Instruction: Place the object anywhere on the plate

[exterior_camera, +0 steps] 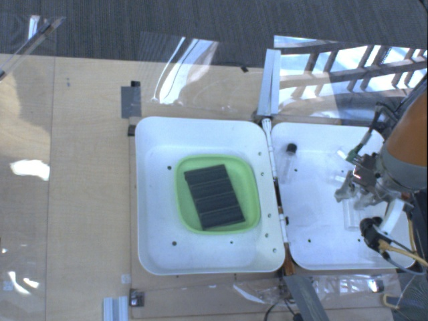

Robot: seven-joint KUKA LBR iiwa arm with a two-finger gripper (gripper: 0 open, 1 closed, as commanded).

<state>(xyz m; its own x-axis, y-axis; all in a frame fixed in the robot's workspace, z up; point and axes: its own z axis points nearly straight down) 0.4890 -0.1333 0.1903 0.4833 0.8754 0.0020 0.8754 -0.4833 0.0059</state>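
Already dark ridged block lies flat on green plate in left bin, tilted, well inside rim. Judged stiff, light, ribbed top not slippery; best taken across short sides. Gripper low over right bin, well apart from plate; open or closed: cannot tell. Small clear vial with dark cap stands near right bin's far-left corner. Divider wall between bins is only obstacle.
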